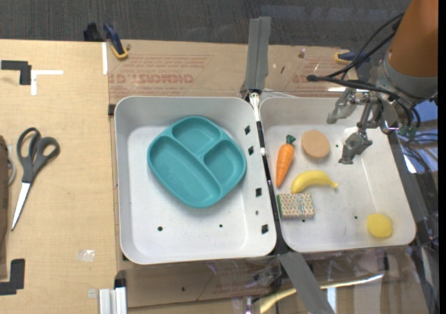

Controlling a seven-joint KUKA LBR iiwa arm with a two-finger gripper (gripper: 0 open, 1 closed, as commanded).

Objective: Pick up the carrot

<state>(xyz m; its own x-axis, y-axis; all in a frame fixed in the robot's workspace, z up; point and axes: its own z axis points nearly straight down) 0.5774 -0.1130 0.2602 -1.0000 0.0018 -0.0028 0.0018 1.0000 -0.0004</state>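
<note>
carrot [284, 160] lies well left of the fingers [355, 140].

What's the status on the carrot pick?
Gripper above right bin, nothing between fingers. Carrot lying at bin's left wall, untouched. Round cookie and banana lie close beside it.

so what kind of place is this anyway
Most likely a robotics lab bench set up for pick-and-place trials: two white bins clamped side by side on cardboard, toy food such as a carrot and banana, and a robot arm with loose cabling reaching over them.
</note>
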